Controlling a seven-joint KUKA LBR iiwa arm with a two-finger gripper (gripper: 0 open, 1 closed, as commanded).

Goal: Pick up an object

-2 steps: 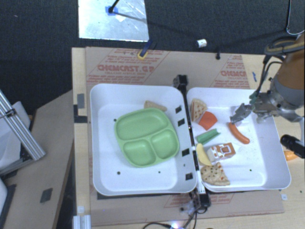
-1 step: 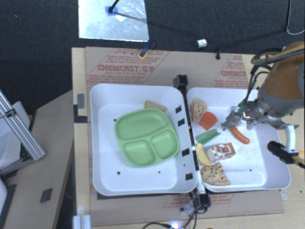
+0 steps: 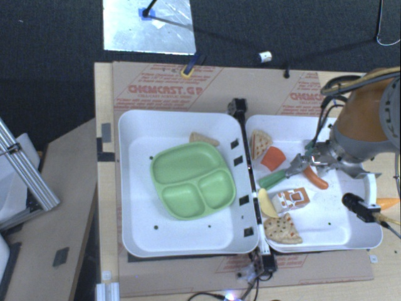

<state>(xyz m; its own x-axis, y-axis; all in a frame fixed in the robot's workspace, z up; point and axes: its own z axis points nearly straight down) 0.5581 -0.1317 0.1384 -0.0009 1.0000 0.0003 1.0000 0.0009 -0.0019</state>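
While a pizza slice [image 3: 281, 229] and a small printed carton [image 3: 292, 199] lie nearest in the right bin [image 3: 357, 236], the gripper [image 3: 299, 165] hangs low beyond them, over the green cucumber [image 3: 274, 179]. Whether it grips cannot be told. Approach step; next comes a clean closure, then lift.

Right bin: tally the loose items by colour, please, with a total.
Right bin:
Tan: 2, pizza slice, cracker piece
Orange-red: 2, orange block, carrot-like piece
Green: 1, green stick
Yellow: 1, yellow wedge
White-orange: 1, printed packet
Total: 7
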